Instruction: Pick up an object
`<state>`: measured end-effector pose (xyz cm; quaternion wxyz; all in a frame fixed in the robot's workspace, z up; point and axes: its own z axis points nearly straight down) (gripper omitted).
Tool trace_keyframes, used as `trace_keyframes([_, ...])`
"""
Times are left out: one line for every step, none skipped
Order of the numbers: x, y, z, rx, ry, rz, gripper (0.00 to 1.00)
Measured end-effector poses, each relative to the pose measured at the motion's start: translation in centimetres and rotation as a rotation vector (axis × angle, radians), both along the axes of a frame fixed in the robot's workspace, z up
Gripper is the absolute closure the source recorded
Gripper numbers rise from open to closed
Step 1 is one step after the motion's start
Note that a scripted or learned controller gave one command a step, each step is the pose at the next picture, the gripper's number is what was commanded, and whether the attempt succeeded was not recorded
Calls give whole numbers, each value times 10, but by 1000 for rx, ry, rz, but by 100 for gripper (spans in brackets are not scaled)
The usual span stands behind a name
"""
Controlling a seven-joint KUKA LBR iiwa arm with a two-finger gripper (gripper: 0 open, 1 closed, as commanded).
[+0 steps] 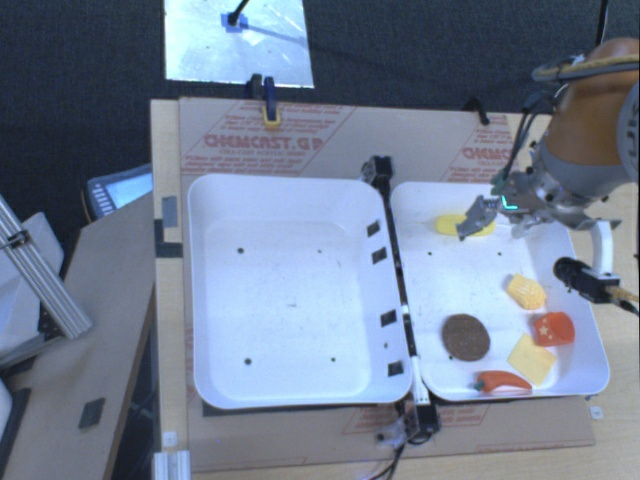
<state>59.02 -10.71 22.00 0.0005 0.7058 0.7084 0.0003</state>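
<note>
My gripper (499, 219) hangs over the back of the right bin (440, 298), open, with nothing between its fingers. Its left finger (472, 221) overlaps the right end of a flat yellow piece (451, 225) lying on the bin floor. Further front in the same bin lie a yellow corn-like piece (526, 291), a brown round disc (466, 337), a red block (553, 328), a pale yellow wedge (531, 358) and a red-orange pepper-shaped piece (503, 381).
The left bin (290, 298) sits beside the right one, with a black-clipped divider (392, 268) between them. The arm's orange band (590, 118) and a white bracket with a black tip (588, 273) hang over the right bin's right side.
</note>
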Motion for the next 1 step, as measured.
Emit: trace_keyframes([23, -44, -64, -2, 2, -5, 0])
